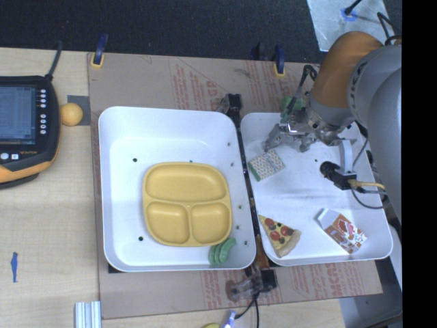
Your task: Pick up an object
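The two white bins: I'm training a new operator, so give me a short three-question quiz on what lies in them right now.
1. True or false: the yellow divided tray lies in the right bin.
2. Which lies nearest the gripper? A) pizza slice B) small patterned card C) green object
3. Fill in: the red-and-white packet lies in the ___ bin.

Key: 1 false, it lies in the left bin; 2 B; 3 right.
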### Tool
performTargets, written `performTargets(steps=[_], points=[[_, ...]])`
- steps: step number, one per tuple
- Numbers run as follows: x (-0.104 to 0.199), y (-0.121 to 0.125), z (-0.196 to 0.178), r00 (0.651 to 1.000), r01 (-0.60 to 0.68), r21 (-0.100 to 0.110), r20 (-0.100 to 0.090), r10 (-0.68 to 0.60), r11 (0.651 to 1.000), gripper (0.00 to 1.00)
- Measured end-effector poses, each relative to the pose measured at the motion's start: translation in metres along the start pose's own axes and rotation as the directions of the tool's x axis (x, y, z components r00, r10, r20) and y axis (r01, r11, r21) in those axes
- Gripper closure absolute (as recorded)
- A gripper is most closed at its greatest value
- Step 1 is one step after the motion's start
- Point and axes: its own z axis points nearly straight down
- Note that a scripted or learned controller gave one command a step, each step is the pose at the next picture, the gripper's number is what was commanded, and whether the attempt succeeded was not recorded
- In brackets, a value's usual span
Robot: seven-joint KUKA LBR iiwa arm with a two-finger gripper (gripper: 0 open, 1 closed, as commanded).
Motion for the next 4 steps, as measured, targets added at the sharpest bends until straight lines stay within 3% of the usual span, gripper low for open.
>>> performTargets(steps=[1,2,3,4], points=[[0.0,0.0,-0.011,1.0,0.003,0.0,0.0,-0.003,1.0,1.0],[0.0,0.0,-0.01,1.0,0.003,0.001,0.0,-0.003,1.0,0.0],[0.011,-0.046,-0.002,1.0,-0.002,-0.005,0.002,0.002,1.0,0.0],[-0.081,-0.001,0.0,1.0,-0.004,0.0,0.001,0.004,1.0,0.0]])
